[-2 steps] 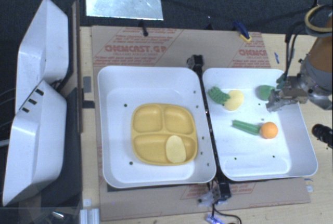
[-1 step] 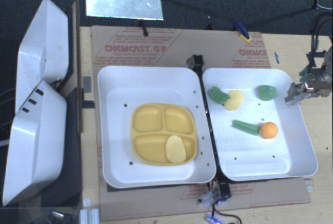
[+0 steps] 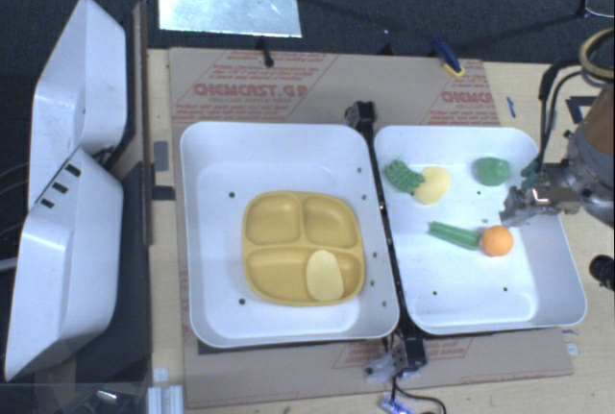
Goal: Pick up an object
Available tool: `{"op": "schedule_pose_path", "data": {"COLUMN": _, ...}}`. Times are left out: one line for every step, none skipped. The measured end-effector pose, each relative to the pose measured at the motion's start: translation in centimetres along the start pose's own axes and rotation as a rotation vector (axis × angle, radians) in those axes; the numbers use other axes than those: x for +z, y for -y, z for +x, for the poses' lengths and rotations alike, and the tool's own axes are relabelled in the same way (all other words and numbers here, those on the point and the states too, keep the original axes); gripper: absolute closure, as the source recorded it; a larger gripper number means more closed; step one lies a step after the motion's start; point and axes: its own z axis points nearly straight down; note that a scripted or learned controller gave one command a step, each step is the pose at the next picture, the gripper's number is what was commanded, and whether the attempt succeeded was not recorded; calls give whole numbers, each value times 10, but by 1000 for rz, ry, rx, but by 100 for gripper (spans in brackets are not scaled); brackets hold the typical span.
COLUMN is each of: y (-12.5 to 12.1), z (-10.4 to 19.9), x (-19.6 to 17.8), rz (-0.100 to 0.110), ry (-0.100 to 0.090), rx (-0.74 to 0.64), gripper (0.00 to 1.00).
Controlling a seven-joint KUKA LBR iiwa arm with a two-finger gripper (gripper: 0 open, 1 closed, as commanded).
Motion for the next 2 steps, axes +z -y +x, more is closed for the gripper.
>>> {"op": "schedule_pose_path", "data": {"y": -13, "z": 20, "x": 8, "rz": -2, "ry": 1, "rx": 0, "gripper": 100}}
{"op": "schedule_pose_path", "data": {"y": -13, "z": 19, "x": 8, "rz": -2, "ry": 1, "rx": 2, "gripper": 0}}
